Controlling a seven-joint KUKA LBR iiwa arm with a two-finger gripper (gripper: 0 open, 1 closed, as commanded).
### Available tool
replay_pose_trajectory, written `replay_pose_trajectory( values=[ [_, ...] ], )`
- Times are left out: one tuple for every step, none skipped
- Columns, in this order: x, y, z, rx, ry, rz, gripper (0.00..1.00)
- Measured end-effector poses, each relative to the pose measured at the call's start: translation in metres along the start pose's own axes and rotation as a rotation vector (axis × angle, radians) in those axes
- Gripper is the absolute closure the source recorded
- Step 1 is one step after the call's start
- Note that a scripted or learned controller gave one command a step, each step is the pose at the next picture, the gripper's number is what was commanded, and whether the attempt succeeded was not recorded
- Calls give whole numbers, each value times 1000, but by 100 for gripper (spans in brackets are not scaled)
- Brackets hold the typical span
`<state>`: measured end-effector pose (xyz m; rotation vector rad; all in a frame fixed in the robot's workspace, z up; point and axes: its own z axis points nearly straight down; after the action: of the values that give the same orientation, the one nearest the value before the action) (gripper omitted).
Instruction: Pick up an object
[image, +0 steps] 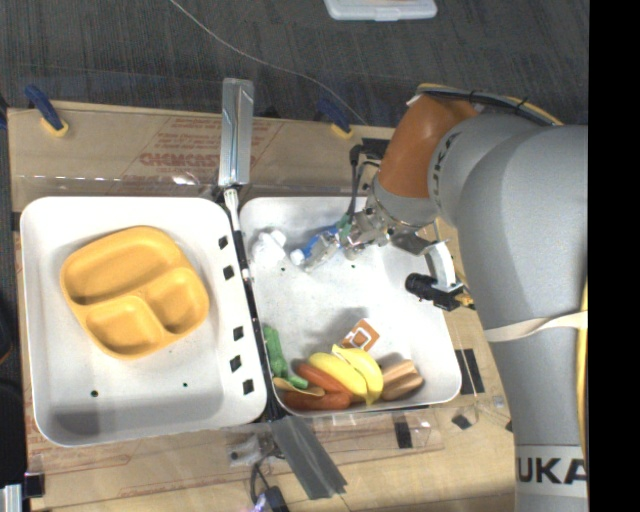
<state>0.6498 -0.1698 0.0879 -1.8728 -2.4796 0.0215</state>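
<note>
Although the task names no particular thing, the pincer (352, 236) sits low in the upper part of the right bin (400, 300), right at a small white-and-blue object (318, 247), so this reads as the approach or closing step of a grasp on that piece. Whether the pincer is parted or closed cannot be told: it is small and partly lost against the arm's wrist above it, and nothing can be seen clearly held.

The white-and-blue object lies just left of the pincer, upper centre of the frame, near a crumpled white item (268, 245) at the bin's upper left corner. Its long axis runs on a slant, from lower left up toward upper right, with the blue end toward the pincer and the paler end toward the lower left.

The next move, in my judgement, calls for a closing across that long axis and a straight lift to check that the piece comes up with it.

Other candidates lie heaped at the bin's lower edge: a yellow banana (355, 370), a red piece (320, 378) and a brown piece (400, 378). A yellow divided tray (135, 290) fills the left bin (60, 400).
</note>
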Motion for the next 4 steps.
replay_pose_trajectory(
  values=[
    [26,14,-57,-31,-25,-269,0],
    [66,-2,-3,-28,-18,-13,0],
    [94,0,-106,-37,-21,-36,0],
    [109,-41,-202,-35,-25,-166,0]
  ],
)
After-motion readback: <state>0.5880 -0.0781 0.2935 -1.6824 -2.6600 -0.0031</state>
